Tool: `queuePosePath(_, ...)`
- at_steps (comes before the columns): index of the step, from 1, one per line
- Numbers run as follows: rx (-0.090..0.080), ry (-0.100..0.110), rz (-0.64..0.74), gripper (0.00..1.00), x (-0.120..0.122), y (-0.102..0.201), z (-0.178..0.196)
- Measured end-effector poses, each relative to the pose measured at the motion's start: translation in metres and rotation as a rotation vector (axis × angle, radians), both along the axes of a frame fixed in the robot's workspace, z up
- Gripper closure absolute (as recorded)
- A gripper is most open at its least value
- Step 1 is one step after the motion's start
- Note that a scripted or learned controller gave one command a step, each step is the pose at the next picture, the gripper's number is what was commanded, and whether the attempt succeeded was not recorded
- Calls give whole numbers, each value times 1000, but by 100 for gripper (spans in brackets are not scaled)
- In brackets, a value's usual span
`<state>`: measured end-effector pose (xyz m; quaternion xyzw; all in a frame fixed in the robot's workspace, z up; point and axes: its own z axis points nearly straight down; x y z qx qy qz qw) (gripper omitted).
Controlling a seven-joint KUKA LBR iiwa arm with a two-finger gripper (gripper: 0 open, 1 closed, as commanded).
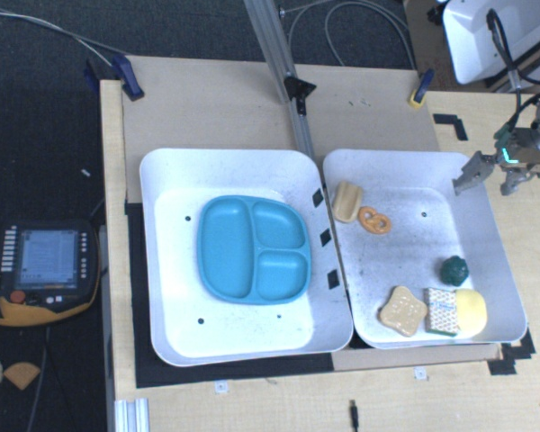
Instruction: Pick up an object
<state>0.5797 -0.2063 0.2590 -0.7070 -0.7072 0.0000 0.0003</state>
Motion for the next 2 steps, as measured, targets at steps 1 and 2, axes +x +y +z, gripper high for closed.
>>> queuePosePath(1, 0, -1, 0, 0, 0, 0, 0)
queuePosePath(2, 1, 4, 0, 0, 1, -5, -43)
